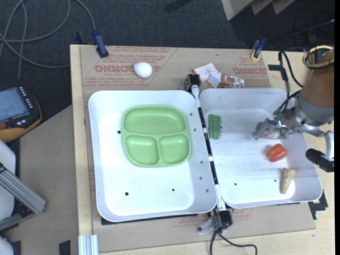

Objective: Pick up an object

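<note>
My gripper (264, 130) hangs over the middle of the right bin (249, 193), reaching in from the right below the orange-banded wrist. A small red object (276, 153) lies just below and to the right of it, apart from it. A beige, elongated object (287, 180) rests near the bin's lower right corner. At the bin's left wall lies a green block (214, 126). Nothing shows in the gripper.
The left bin (106, 185) holds a light green divided plate (156, 135). A white egg-shaped object (142, 69) sits on the cardboard behind the left bin. Crumpled wrappers (215, 76) lie behind the right bin. Blue clamps (99, 43) hold the board's back edge.
</note>
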You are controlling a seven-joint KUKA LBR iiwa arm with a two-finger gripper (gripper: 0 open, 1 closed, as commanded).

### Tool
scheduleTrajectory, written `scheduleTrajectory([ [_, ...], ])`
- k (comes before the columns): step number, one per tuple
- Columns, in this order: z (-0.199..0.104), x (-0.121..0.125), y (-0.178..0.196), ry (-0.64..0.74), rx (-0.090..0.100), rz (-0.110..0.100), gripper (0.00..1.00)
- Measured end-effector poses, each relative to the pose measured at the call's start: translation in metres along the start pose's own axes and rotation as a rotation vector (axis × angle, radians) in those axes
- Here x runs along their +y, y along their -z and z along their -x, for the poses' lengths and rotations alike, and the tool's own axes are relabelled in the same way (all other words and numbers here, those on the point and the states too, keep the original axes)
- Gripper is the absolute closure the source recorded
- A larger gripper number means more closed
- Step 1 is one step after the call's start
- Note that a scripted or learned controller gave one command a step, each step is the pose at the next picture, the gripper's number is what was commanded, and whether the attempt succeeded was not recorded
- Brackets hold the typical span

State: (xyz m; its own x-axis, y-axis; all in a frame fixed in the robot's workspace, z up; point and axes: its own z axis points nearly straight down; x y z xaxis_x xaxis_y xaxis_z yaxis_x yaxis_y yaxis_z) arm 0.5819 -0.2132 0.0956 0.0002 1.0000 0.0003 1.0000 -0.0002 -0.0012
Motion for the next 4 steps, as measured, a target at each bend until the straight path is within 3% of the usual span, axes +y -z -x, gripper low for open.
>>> scheduleTrajectory([
  [1,-0.002,-0.03,-0.011,0.0,0.001,0.0,0.0],
  [2,-0.002,-0.029,-0.001,0.0,0.0,0.002,1.0],
  [3,-0.002,-0.029,-0.001,0.0,0.0,0.002,0.0],
  [4,-0.029,-0.06,-0.011,0.0,0.0,0.001,0.0],
])
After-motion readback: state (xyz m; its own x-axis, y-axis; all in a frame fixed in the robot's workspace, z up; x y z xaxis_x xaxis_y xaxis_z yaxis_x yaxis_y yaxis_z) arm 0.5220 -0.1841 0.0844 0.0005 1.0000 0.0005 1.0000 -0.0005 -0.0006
